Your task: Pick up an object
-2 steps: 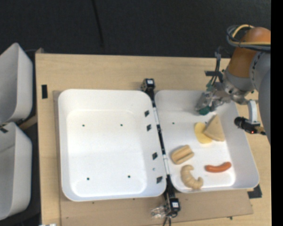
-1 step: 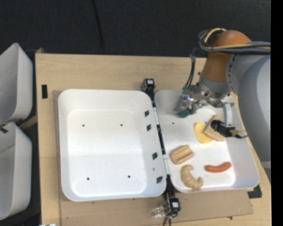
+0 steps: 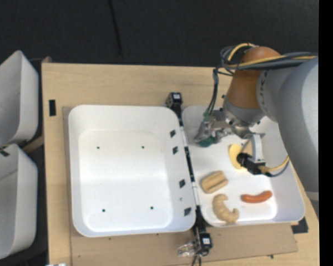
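Reach step, by judgement: nothing lifted yet. Gripper (image 3: 206, 137) low at far left corner of right bin (image 3: 286, 215), over small green thing (image 3: 206, 142) (identity unclear); open or closed, could not tell. Bread roll (image 3: 213, 182), croissant (image 3: 225, 209), sausage (image 3: 256, 197), yellow piece (image 3: 236, 155) loose on bin floor. Next: close on one item, lift straight.

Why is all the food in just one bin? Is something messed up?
Nothing looks broken or spilled. The bread roll, croissant, sausage and a yellow piece lie apart in the right bin. The gripper is at that bin's far corner.
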You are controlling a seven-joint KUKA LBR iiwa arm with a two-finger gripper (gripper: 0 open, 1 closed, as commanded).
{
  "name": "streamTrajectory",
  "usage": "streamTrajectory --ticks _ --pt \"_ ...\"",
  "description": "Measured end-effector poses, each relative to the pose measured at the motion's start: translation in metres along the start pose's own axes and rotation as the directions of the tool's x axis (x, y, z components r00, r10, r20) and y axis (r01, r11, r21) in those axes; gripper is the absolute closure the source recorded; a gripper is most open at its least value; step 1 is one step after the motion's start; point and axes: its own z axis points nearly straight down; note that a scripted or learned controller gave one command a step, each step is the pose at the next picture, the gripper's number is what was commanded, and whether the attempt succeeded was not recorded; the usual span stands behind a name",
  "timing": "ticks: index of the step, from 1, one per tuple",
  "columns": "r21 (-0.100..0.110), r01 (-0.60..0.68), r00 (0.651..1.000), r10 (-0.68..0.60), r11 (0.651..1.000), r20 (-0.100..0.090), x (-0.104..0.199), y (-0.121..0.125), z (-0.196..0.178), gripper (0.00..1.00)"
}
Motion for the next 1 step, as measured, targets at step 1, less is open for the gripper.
streamTrajectory --ticks 1 --pt "0.004 0.004 1.000 -0.004 1.000 -0.006 0.0609 -0.0350 -0.1022 1.00"
